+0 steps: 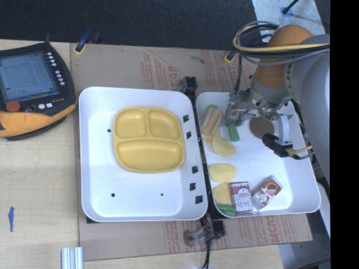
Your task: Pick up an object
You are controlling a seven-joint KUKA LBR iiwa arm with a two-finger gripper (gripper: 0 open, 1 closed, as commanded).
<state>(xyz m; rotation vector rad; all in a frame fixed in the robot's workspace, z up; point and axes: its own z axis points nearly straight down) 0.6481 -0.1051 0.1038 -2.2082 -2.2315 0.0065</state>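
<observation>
My gripper (238, 115) is down in the back left part of the right bin (303, 175), under the grey arm with its orange band. Just below it lies a small green piece (233, 131), touching or very close to the gripper's tip. A tan roll (211, 120) rests to its left against the bin wall. Pale yellow pieces sit in front: one (223, 147) by the green piece, another (222, 171) nearer the front, a third (222, 193) in the front left corner. A brown disc (259, 128) is partly hidden by the wrist.
Two small cartons, red-and-white (241, 196) and brown-and-white (267, 191), lie at the right bin's front. The left bin (95, 167) holds a yellow divided plate (149, 139). A teach pendant (31, 91) sits on the bench at left. Black cable (280, 147) hangs by the wrist.
</observation>
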